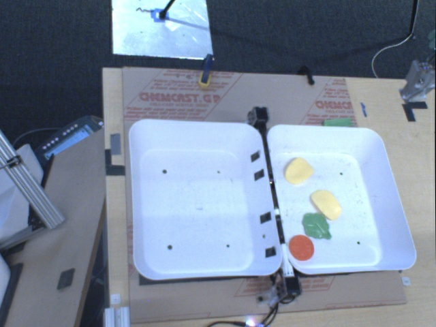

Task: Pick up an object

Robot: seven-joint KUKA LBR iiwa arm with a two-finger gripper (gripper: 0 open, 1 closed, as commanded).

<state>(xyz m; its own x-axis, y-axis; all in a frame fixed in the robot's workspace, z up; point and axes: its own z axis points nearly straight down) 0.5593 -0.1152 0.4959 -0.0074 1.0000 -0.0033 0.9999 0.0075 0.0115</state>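
Left bin sits center-left of frame on the counter, w/ bare white floor. Right bin touches it at center-right, holding 4 objs: pale yellow piece upper-middle, 2nd yellow piece just below-right, green piece touching it, red-orange disc lowest. Jaws: can't tell their state.

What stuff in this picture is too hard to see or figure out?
- Robot arm: in the camera view a grey piece pokes in at the right edge; the edge cuts off the rest.
- Two yellow pieces, green piece and orange disc in the right bin: too small and blurry to tell what they are.
- Lettering on the cardboard: the bins cover part of it.
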